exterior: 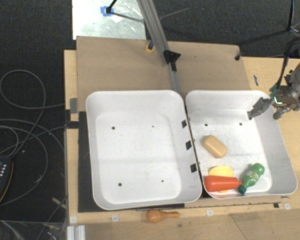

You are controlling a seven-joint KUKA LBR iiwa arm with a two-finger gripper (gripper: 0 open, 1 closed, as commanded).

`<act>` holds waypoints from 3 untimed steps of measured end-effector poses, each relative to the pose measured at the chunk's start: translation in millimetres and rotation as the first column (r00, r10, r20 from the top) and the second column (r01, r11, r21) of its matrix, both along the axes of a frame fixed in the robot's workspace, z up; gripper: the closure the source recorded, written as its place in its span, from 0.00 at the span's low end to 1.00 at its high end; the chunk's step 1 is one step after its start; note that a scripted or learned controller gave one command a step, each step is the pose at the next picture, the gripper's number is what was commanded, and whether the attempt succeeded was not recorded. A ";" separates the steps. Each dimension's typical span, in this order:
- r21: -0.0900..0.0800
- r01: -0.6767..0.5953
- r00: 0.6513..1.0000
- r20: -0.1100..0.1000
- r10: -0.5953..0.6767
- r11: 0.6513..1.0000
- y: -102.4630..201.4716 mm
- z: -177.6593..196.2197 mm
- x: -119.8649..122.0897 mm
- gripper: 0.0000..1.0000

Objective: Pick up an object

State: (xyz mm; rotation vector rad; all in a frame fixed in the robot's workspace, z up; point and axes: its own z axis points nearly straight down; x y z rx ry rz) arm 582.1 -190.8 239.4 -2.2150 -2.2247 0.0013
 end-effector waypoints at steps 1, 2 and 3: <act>-0.001 -0.001 1.000 0.004 0.001 1.000 0.0 2.2 0.8 0.00; 0.000 0.003 1.000 -0.001 -0.003 1.000 0.3 -60.7 0.7 0.00; 0.000 0.004 1.000 -0.003 -0.004 1.000 -0.6 -122.7 -4.4 0.00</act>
